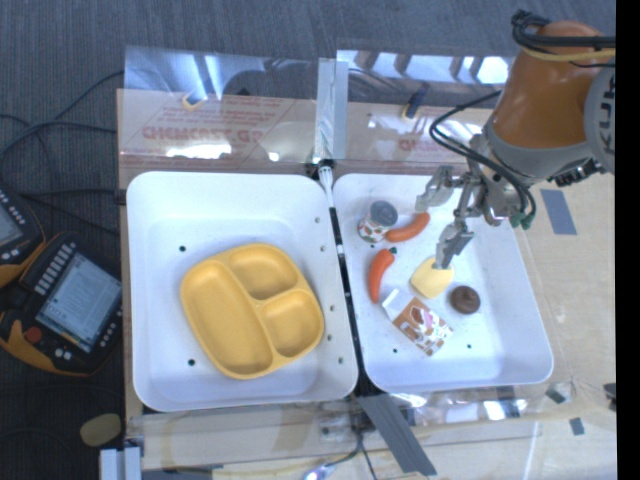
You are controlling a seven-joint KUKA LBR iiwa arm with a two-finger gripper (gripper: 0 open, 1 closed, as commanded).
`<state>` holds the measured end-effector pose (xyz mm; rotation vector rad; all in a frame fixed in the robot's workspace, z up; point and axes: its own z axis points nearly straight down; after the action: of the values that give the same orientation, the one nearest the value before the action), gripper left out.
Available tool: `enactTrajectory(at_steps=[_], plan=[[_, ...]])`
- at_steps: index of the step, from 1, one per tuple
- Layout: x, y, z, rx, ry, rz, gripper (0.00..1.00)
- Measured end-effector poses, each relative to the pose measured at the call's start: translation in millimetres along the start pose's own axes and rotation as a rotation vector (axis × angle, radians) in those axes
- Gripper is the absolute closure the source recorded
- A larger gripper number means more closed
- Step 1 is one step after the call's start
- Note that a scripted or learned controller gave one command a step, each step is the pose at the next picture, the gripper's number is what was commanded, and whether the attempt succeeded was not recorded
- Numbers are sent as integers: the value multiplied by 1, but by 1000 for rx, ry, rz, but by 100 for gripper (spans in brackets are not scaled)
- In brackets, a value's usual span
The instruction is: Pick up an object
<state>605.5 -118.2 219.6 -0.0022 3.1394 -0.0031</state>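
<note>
The pale yellow wedge (431, 279) lies in the right bin (520, 358), just beside a brown round piece (464, 299) and above a patterned packet (421, 325). To take it cleanly, the claw should drop straight down with its fingers straddling the wedge, clear of the neighbours, and close only once low. The gripper (447, 230) hangs just above the wedge's upper edge, its fingers spread apart and holding nothing; one fingertip (446, 252) almost meets the wedge.

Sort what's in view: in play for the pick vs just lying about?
In play: tool, open over the right bin; yellow block, two sausages, brown disc, packet, small cup.
Lying about: yellow tray in left bin, pendant.
</note>
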Motion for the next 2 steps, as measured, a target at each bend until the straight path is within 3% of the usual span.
enactTrajectory(at_steps=[1, 2], plan=[[25, -2, 127, -1, -1, 236, 0], [96, -1, 129, -3, -15, 423, 0]])
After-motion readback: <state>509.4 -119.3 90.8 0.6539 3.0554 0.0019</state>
